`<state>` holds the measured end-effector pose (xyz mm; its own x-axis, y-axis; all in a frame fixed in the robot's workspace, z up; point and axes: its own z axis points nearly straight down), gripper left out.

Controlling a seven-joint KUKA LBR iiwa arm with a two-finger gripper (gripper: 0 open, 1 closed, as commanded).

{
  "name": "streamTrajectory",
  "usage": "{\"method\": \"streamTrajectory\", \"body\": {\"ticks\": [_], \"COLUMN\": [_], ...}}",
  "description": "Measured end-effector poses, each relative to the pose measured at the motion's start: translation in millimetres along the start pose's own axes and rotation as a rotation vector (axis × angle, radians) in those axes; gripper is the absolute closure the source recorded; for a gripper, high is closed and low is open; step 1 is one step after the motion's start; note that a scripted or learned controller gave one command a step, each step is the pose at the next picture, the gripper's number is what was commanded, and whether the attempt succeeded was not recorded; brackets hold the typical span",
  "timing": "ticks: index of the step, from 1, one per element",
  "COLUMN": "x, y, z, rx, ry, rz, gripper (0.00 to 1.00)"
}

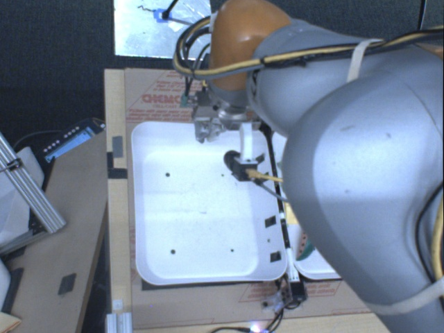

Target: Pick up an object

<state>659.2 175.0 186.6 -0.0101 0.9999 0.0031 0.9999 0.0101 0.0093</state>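
Arm: grey, nearest the camera, crossing over the right bin towards the far left.
Cardboard sheet: brown and printed, lying flat under both bins.
Right bin: white; a strip of its near rim shows beside the arm.
Coloured object: a yellow and green patch in the right bin, just against the arm's outline; too little is visible to identify it.
Left bin: white, with a few small dark dots on its floor.
Gripper: over the far right part of the left bin, close to the far rim.
Gripper state: cannot tell whether spread or pressed together; contact with the bin cannot be told either.
Orange band: directly above the wrist.
Silvery sheet: beyond the bench, farthest back.
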Motion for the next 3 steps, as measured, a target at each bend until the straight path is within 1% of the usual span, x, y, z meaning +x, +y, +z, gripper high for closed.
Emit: {"method": "streamTrajectory", "body": {"ticks": [1, 2, 3], "x": [-45.8, -66.9, 0.5], "y": [12.9, 11.6, 11.8], "z": [-139.6, -262.5, -352.3], "rx": [-0.009, -0.006, -0.003], "ry": [-0.002, -0.002, 0.001], "rz": [0.011, 0.008, -0.001], "gripper": [1.00, 1.00, 1.00]}}
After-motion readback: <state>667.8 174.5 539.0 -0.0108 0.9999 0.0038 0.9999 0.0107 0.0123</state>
